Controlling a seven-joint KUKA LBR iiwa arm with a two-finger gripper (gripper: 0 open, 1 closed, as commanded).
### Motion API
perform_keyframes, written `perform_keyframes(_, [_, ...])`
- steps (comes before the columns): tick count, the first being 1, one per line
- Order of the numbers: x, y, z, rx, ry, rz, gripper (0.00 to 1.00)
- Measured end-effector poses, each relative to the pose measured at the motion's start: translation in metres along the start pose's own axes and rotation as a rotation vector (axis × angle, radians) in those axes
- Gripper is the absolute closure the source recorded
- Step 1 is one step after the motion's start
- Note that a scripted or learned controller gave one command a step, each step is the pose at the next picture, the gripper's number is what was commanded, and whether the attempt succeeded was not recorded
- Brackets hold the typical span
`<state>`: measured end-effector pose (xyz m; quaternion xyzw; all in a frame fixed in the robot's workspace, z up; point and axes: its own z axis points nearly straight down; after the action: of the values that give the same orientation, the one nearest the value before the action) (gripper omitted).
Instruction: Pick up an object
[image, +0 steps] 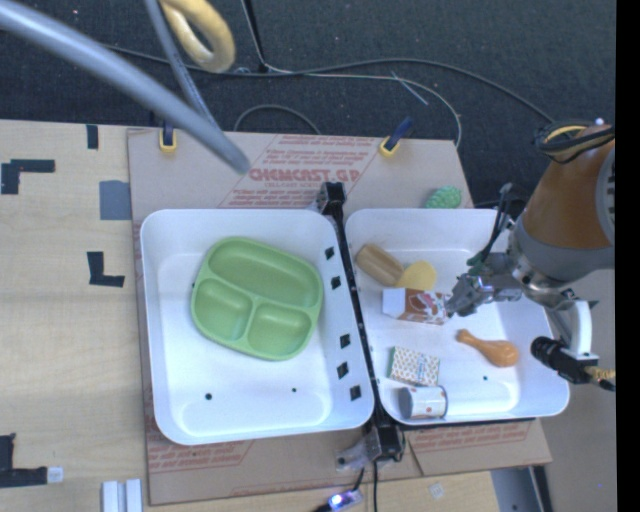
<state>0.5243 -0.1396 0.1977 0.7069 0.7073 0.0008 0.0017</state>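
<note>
orange drumstick-shaped toy (488, 348) lies below the gripper (466, 298).

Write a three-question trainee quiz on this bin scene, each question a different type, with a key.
1. True or false: the green divided plate lies in the left bin.
2. Which item lies nearest the right bin's front rim? A) orange drumstick-shaped toy B) white cup on its side C) brown bread-roll toy
3. Fill in: the gripper sits over the ___ bin.

Key: 1 true. 2 B. 3 right; it hovers just right of the red-and-white packet, and nothing shows between its fingers.
</note>
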Motion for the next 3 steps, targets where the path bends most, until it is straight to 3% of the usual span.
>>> perform_keyframes(1, [-0.001, 0.007, -0.062, -0.002, 0.000, -0.001, 1.00])
perform_keyframes(3, [0.089, -0.005, -0.052, 0.005, 0.002, -0.004, 1.00])
